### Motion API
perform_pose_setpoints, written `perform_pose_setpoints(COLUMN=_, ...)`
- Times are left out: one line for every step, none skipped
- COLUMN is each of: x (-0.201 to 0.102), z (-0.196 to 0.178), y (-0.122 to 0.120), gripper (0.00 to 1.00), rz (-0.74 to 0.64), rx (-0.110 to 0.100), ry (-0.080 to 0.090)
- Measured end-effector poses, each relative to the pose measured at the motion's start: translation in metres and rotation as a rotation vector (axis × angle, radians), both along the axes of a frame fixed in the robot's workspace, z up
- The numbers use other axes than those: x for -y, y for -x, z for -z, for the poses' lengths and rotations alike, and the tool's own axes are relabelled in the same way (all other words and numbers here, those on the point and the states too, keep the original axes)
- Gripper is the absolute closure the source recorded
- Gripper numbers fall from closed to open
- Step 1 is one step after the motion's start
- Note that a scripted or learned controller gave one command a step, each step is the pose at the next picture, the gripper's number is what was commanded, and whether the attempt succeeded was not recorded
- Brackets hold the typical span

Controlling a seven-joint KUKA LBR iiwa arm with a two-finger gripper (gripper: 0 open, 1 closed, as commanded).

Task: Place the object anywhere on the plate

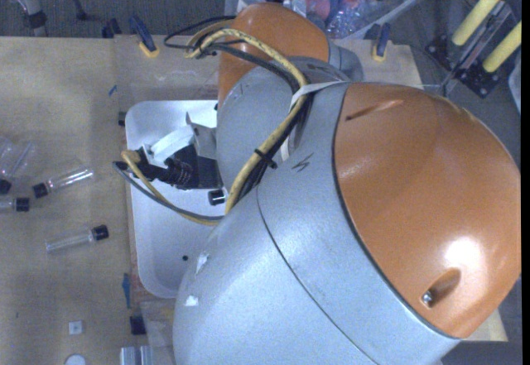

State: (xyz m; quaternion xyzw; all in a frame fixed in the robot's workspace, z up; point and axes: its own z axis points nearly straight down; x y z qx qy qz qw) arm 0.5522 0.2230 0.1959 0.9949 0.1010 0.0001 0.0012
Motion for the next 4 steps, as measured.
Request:
perform_pose_setpoints(x=-0.001, z=0.041, y=-0.044, gripper=1.00, rz=-0.064, rx=-0.001, ry=0.000)
perform_pose_setpoints(x=-0.005, z=0.103, y=-0.109, gripper=1.00, rz=-0.001, rx=0.009, ry=-0.010)
perform_pose_setpoints(x=0.058, z=0.110, y=-0.034, gripper=1.00, rz=-0.294, rx=-0.005, ry=-0.001)
perform_pose_setpoints(x=0.019, z=0.115, y=-0.076, gripper=1.00, rz=0.022, rx=-0.051, ry=0.013)
